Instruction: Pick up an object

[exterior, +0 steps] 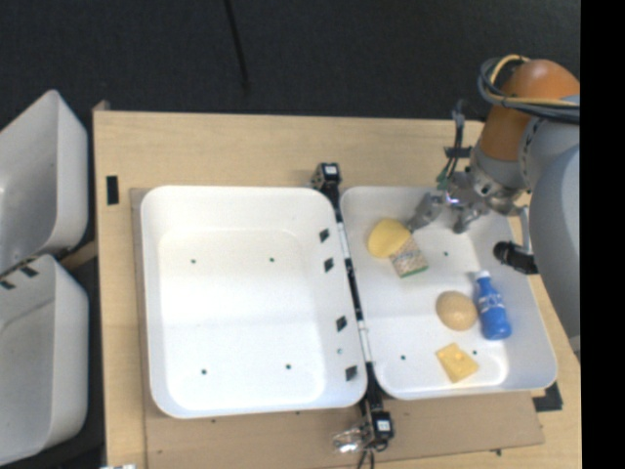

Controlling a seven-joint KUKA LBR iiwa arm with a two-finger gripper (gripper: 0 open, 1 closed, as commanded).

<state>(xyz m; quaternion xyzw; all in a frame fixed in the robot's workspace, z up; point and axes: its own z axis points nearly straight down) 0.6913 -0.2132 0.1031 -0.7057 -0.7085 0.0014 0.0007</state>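
The right bin (518,369) holds several objects. A yellow rounded lump (387,236) lies at its upper left, touching a small greenish speckled block (410,262). A tan ball (455,310) sits mid-bin beside a blue bottle with a white cap (491,308). A yellow wedge (456,362) rests near the front. My gripper (446,210) hangs over the bin's far edge, above and right of the yellow lump, fingers spread with nothing between them.
The left bin (156,262) lies beside the right one, joined by a black-clipped divider (347,291). The grey arm with its orange band (522,115) comes in from the upper right. White shapes (39,262) stand off the bench's left side.
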